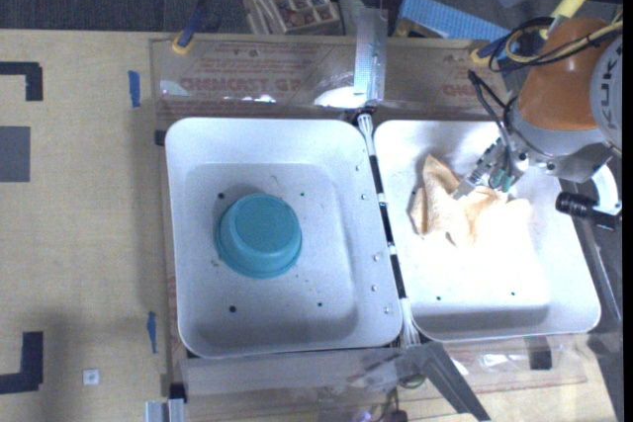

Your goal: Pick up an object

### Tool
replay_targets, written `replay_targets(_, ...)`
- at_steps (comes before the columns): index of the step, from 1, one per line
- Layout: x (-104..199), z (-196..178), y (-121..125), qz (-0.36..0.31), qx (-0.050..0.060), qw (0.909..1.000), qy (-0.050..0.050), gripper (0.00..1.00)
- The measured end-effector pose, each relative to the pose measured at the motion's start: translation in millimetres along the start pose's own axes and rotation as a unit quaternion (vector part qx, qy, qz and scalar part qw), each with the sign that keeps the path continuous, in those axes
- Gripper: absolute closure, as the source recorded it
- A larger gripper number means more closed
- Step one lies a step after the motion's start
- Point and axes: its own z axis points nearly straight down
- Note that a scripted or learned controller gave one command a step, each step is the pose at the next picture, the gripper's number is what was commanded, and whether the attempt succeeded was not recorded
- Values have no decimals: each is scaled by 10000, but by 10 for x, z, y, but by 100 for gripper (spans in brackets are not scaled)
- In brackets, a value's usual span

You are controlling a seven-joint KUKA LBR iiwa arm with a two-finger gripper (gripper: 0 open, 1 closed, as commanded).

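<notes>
So the end effector [482,176] is down in the right bin [514,306], right at the far edge of a crumpled tan cloth [445,205]. It's touching the cloth, but honestly can't tell whether it's got a grip. Over in the left bin [198,153] there's a teal bowl [259,233] sitting upside down, well apart.

From my remote station: left bin [188,163] holds one teal bowl [259,234], upside down, left of centre. Right bin [564,311] holds a crumpled tan cloth [445,206] in its upper left part. The arm [559,94] reaches in from the right; the gripper [483,177] sits at the cloth's upper right edge, fingers too blurred to judge.
</notes>
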Motion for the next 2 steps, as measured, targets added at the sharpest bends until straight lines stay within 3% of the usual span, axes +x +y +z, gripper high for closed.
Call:
replay_targets(1,-20,-115,2,19,-24,10000,-28,100)
replay_targets(2,44,-829,295,928,37,9957,20,100)
